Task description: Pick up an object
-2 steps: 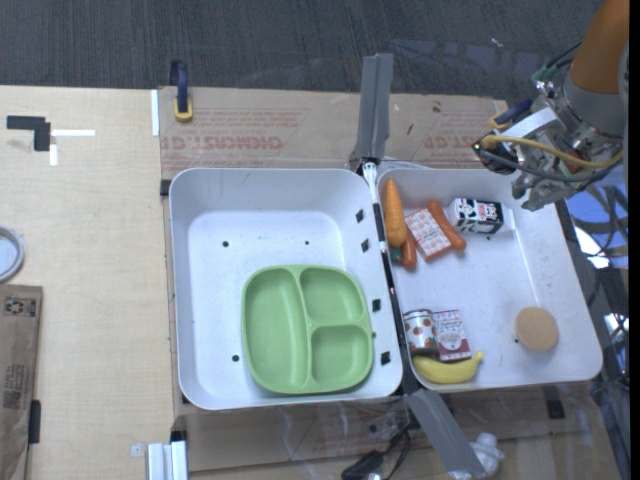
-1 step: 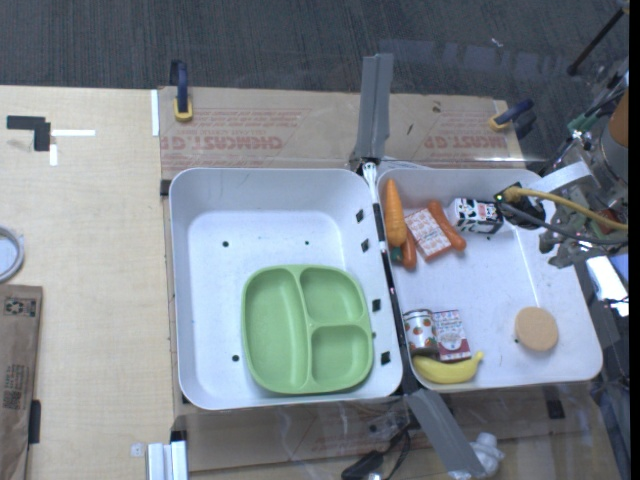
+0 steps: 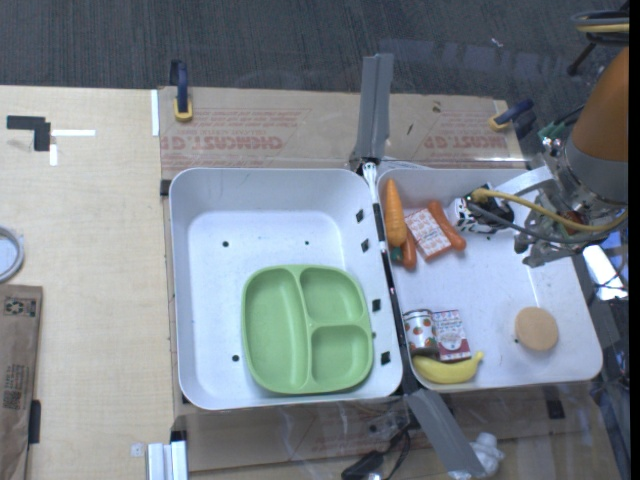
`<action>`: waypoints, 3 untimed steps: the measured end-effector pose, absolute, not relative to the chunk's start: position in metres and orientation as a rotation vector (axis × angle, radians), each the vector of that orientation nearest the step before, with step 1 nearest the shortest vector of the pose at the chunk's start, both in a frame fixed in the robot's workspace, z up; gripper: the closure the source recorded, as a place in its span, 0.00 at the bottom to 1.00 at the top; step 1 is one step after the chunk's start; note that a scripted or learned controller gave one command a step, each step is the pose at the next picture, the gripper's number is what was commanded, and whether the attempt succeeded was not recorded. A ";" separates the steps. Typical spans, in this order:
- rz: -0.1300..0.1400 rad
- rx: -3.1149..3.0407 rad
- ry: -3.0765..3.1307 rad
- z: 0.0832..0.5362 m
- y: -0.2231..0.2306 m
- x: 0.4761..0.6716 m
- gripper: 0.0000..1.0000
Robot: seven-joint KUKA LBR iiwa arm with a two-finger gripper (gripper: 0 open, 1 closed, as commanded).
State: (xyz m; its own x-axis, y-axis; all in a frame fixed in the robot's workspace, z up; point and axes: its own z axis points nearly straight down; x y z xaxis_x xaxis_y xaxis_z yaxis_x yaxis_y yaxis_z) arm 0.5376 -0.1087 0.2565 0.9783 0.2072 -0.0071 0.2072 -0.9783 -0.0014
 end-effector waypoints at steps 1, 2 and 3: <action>0.008 -3.126 -0.312 0.294 -0.108 0.498 1.00; 0.007 -3.126 -0.317 0.317 -0.107 0.478 1.00; 0.008 -3.126 -0.312 0.280 -0.093 0.478 1.00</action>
